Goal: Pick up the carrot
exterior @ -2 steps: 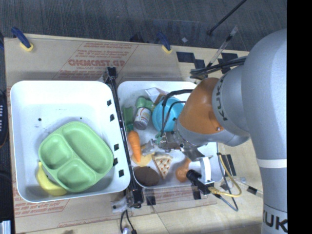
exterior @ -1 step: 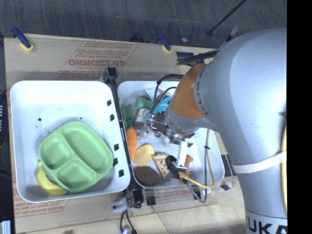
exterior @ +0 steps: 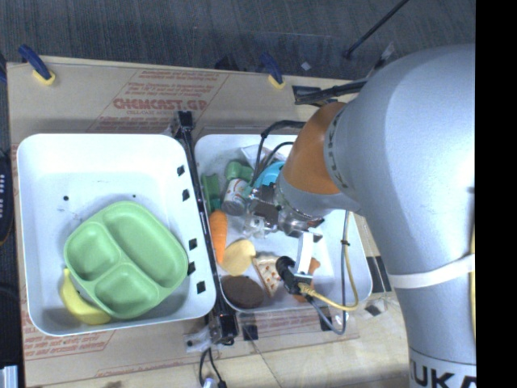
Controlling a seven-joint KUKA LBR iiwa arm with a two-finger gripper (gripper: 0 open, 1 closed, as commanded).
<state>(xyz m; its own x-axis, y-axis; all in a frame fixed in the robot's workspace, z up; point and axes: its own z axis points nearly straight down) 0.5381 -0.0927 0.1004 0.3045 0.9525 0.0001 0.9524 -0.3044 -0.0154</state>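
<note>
A yellow object (exterior: 81, 305) is seen at the far left, tucked under the lower left edge of a green divided plate (exterior: 127, 258), which lies tilted in the left bin (exterior: 36, 217) and takes up most of its floor. To the right of that plate, past the black clips of the wall shared by the two bins, the carrot (exterior: 218, 234) is found in the right bin (exterior: 361, 285). It is a short, plain orange piece, lying lengthwise along the bin's left wall and close against it, with its narrower end towards the far side. Just beyond the carrot's far end a green item (exterior: 212, 191) is seen, and right of that a green can-like object (exterior: 237, 170). At the carrot's near end a pale yellow rounded object (exterior: 239, 256) lies touching or nearly touching it, and a dark brown disc (exterior: 244, 291) sits nearer still, beside a tan patterned piece (exterior: 266, 272). Right of the carrot, apart from it, the gripper (exterior: 257, 213) is lowered over the middle of the bin, below the arm's orange band (exterior: 313, 158). Whether its fingers are spread or pressed together cannot be told, as they are blurred among the clutter. A metallic can (exterior: 235, 196) sits just beside the gripper's left side.
</note>
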